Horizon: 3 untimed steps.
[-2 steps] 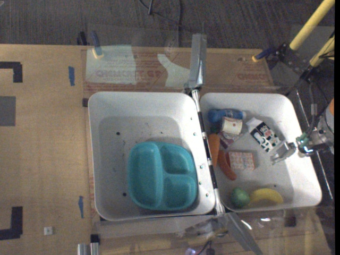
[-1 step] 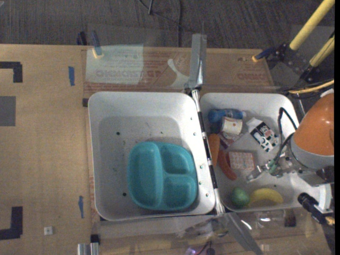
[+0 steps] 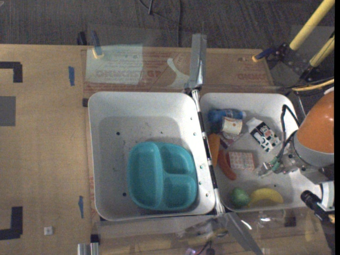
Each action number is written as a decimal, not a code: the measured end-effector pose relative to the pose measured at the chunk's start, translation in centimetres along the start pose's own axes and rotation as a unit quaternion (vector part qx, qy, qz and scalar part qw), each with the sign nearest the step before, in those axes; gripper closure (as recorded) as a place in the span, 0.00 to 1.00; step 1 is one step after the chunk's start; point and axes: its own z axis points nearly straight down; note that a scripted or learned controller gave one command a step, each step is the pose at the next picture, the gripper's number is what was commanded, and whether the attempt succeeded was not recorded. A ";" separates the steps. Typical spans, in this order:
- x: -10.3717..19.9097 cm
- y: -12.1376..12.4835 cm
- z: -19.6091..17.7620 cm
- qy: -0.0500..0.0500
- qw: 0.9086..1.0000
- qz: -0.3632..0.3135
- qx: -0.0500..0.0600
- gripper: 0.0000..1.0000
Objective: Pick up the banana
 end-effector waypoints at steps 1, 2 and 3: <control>0.0 0.0 0.0 0.000 1.000 0.000 0.000 0.00; -1.3 -0.5 0.9 0.005 0.986 -0.169 0.002 0.00; -1.8 -0.2 -0.1 -0.001 0.986 -0.167 -0.002 1.00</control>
